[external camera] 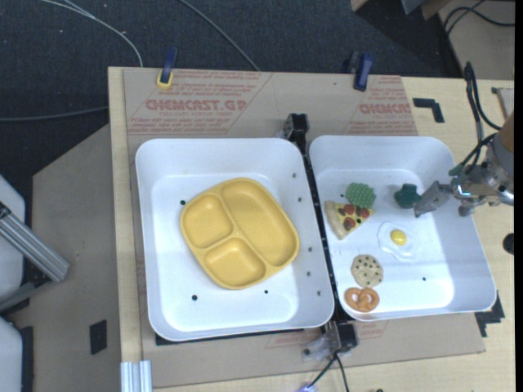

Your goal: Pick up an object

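Note:
The right bin holds several toy foods: a green broccoli, a pizza slice, a small dark green piece, a fried egg, a cookie and a pretzel. My gripper hangs over the upper right part of this bin, just right of the dark green piece. Its fingers are spread open with nothing between them. The fried egg lies below and to its left.
The left bin carries a yellow divided plate. A black clamp sits at the top of the divider between the bins. Cables run along the far right beside the arm.

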`<state>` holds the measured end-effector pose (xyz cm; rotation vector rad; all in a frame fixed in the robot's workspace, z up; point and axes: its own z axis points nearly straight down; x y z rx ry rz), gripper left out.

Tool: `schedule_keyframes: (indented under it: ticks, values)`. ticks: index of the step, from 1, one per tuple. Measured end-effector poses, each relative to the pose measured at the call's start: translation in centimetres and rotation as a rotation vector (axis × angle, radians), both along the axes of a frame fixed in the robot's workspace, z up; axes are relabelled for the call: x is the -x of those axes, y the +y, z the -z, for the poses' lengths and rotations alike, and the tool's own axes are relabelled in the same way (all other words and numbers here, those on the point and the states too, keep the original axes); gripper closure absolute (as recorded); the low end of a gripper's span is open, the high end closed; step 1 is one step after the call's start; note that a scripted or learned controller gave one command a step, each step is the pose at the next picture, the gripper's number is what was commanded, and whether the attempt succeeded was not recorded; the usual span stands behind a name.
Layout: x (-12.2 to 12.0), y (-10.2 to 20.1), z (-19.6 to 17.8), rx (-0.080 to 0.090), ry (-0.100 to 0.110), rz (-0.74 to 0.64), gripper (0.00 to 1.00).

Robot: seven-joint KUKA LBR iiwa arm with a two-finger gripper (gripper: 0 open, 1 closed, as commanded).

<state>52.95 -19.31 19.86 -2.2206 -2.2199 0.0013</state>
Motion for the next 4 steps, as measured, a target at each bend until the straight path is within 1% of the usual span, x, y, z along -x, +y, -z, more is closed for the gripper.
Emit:
schedule_keyframes:
  ticks: [1, 2, 3, 4]
  values:
    - [-0.5, 0.9, 5.5, -0.002, 0.005, -0.001, 0.00]
    - [-0.4, 1.0, 10.9, -0.002, 0.005, 0.000, 0.00]
    - [-0.6, 0.9, 9.5, 0.001, -0.003, 0.000, 1.00]
    - [0.0, 0.1, 4.2, 0.004, -0.008, 0.001, 1.00]
